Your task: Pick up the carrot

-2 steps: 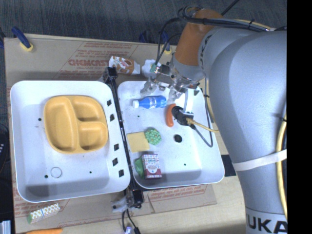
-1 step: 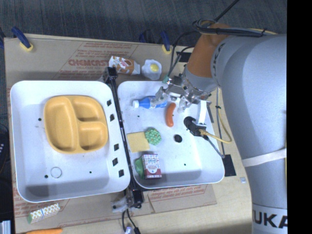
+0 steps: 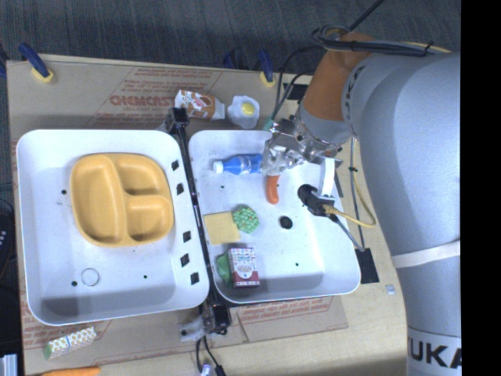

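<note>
Where jaws (image 3: 275, 161) hover: smooth (tapered) orange carrot (image 3: 272, 189)

**One overhead cam, slightly tilted**

Just a single fixed camera here, mounted above the bench (image 3: 94, 81) and looking down at a slant. It sits far enough back to catch both white bins: left bin (image 3: 31, 233), right bin (image 3: 333, 276). The grey arm (image 3: 407, 147) comes in from the right side, looming big and close to the lens.
</note>
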{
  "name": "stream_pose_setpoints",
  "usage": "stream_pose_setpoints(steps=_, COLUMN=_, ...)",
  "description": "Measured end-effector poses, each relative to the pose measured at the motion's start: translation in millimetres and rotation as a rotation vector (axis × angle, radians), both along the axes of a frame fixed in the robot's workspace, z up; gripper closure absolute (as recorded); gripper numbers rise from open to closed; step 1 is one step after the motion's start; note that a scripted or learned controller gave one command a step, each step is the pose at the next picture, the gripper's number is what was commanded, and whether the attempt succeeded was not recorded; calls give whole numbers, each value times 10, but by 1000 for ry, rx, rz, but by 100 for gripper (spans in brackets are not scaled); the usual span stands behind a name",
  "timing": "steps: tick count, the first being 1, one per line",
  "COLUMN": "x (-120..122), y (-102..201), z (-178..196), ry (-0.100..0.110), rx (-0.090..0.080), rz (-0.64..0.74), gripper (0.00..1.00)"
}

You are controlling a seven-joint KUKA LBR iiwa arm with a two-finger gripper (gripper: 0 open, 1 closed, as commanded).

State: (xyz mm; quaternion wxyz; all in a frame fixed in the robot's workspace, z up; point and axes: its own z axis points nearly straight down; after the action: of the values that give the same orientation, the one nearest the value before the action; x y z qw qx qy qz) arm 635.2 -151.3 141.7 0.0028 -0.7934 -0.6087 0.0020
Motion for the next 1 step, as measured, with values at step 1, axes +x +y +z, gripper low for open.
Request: stream_pose_setpoints(steps=1, x=-53, y=-34, z=1096, ry=-6, rx=-2, rz=15, gripper=100)
